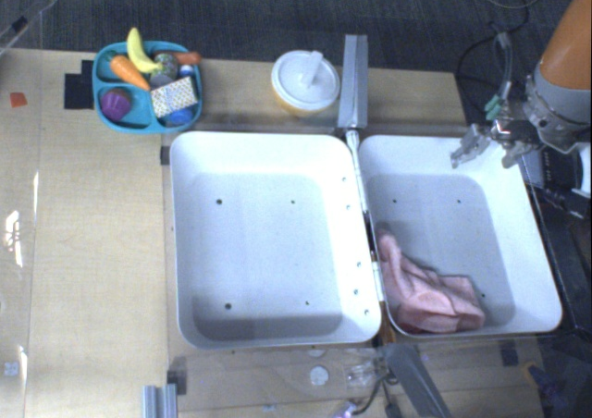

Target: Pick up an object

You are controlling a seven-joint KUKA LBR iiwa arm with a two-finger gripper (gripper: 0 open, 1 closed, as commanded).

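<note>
The pink cloth [427, 295] lies crumpled in the right bin [518, 222], pushed into the near corner on the divider side, with one end trailing up along the left wall. It is the one loose thing in either bin, so I take it as what the arm is meant to lift.

The gripper [483, 142] hangs over the far right corner of that bin, close to the rim and well apart from the cloth. Its fingers look spread, with nothing between them. To my eye the task is at its very start: the approach step, no grasp made yet. The next move would call for a swing across the bin toward the near left corner, a descent onto the bunched middle of the cloth, and then a closing pinch. Soft fabric lying flat against the bin floor could slip a shallow pinch, and the nearby wall leaves little room on that side.

The left bin [268, 236] shows only its white floor with a few dark dots. Beyond the bins, on the bench, stands a blue tray [104, 120] of toy food, a banana [140, 53] and a carrot [129, 71] among it, and a lidded white cup [306, 80] near the divider.
</note>
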